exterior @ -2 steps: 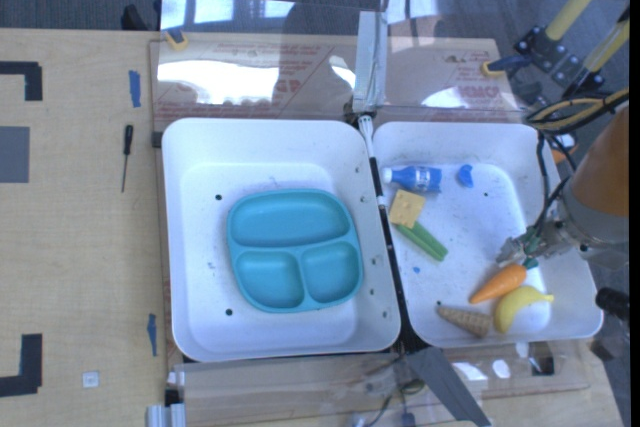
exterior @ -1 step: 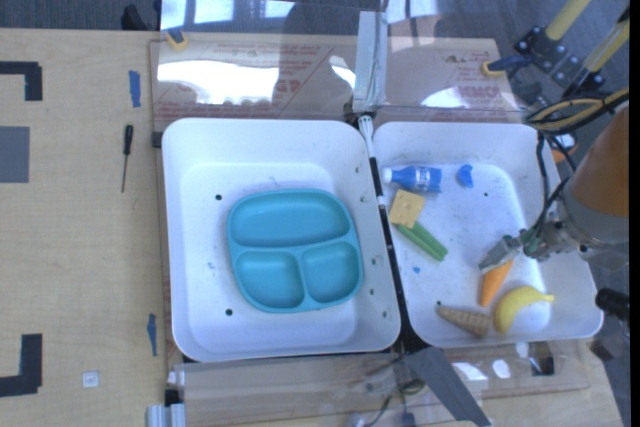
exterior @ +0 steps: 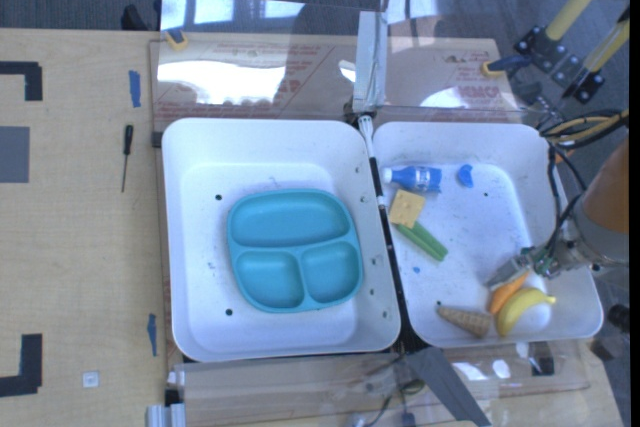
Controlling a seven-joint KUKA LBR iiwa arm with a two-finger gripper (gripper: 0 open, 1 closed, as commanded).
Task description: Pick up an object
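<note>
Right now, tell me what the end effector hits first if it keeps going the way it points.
Probably the orange and yellow toy pieces directly beneath the end effector in the right white bin. Depth is unclear from this slanted view.

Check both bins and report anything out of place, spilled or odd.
Nothing looks spilled or broken. The teal divided plate sits flat in the left bin. The right bin holds loose toy items scattered about: a blue bottle on its side, a yellow block, a green stick, a cone.
</note>
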